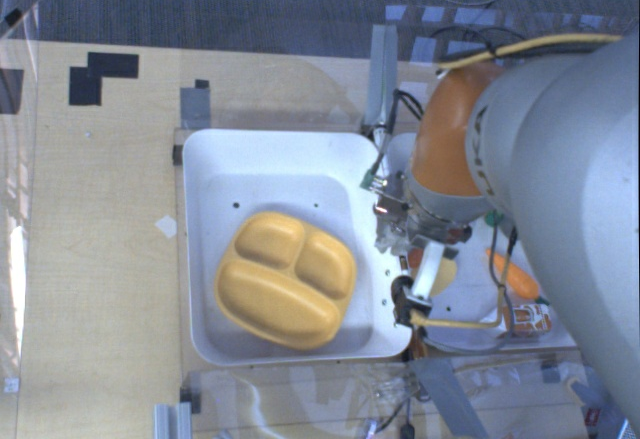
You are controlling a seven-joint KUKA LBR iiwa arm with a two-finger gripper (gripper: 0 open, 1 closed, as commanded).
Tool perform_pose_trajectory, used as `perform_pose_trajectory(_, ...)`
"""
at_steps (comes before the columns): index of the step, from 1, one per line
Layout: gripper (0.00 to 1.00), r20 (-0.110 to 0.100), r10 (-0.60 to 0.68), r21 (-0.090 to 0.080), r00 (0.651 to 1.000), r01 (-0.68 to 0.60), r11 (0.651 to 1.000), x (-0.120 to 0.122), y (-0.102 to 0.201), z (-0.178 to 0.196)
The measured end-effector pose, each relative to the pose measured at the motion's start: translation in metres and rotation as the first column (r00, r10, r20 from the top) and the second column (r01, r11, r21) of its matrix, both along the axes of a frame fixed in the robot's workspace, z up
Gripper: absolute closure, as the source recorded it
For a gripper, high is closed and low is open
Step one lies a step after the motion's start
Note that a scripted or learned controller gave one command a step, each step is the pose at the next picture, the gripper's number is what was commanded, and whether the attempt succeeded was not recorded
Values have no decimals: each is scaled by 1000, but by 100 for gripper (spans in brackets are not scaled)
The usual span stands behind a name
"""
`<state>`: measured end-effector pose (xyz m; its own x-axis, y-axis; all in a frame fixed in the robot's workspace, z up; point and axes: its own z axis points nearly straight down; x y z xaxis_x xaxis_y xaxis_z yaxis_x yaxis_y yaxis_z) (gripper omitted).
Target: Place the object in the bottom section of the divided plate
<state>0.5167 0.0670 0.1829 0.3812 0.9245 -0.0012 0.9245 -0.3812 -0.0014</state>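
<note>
Plate (287, 277) lies in the left bin (200, 227), low and central: glossy yellow, rounded, three sections, the long one nearest the lower edge. I see an orange tapered item (517, 279), possibly a carrot, in the right bin (465, 302), partly behind the arm. The print on the small pack (530, 319) beside it is too small to read. The gripper (400, 237) hangs over that bin's left side, and I cannot tell whether it is open or closed.

Fixed overhead slant onto the bench (100, 257).
</note>
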Motion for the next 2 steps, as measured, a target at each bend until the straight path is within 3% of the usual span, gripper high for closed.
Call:
perform_pose_trajectory(1, 100, -2, -23, 0, 1000, 23, 1000, -30, 83, 1)
perform_pose_trajectory(2, 100, -1, 149, -1, 989, -149, 989, 7, 144, -16)
